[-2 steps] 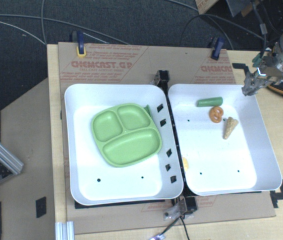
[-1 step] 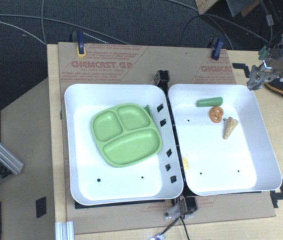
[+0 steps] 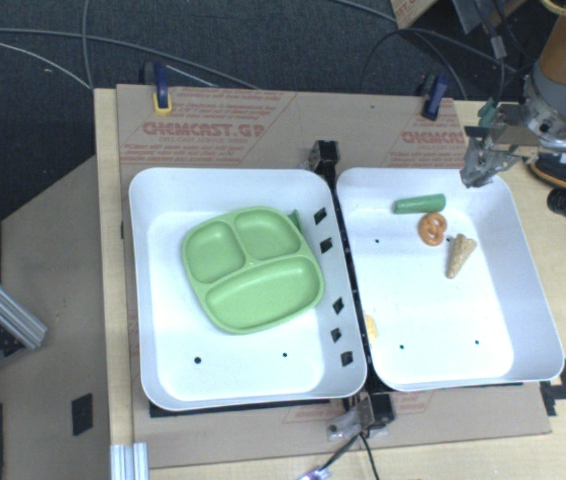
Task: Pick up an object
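Well, the likeliest things to be picked sit together in the far part of the right bin [image 3: 523, 298]: a small green cylinder [image 3: 419, 204] lying on its side, roughly crosswise; just in front of it an orange ring-shaped piece [image 3: 432, 229], like a tiny doughnut; and touching or nearly touching that, a tan cone-like piece [image 3: 459, 254] lying at a slant, its narrow end pointing toward the near side. All three rest on the white floor of that bin, none of them lifted; a small yellowish speck [image 3: 371, 326] lies by the bin's left wall. The gripper [image 3: 481, 171] hangs over the far right corner of the same bin, near the green cylinder but apart from it; nothing sits between its fingers, and whether they are spread or closed I cannot tell from here. The left bin [image 3: 163, 358] holds a light green divided plate [image 3: 253, 268], three compartments, lying flat and turned at an angle; both bins sit side by side on a brown board [image 3: 263, 118] held by blue clamps [image 3: 162, 86].
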Robot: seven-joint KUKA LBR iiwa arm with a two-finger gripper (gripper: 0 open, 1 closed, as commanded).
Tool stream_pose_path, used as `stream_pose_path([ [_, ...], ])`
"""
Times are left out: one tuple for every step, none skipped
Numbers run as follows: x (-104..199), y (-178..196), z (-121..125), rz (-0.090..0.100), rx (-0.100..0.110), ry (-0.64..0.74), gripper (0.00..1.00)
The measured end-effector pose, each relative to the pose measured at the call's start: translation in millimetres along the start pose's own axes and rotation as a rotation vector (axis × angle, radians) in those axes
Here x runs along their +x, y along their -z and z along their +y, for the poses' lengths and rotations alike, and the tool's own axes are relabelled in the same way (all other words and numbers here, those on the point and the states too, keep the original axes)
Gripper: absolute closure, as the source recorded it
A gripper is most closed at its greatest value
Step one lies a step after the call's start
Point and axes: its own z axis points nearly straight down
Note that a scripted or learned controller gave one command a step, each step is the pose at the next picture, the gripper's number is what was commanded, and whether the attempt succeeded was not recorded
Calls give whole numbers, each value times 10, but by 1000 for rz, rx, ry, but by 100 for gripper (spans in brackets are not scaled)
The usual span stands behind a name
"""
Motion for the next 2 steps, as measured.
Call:
stream_pose_path([
  [605, -147, -4, 1, 1, 2, 100],
  [1223, -278, 59, 1, 2, 2, 100],
])
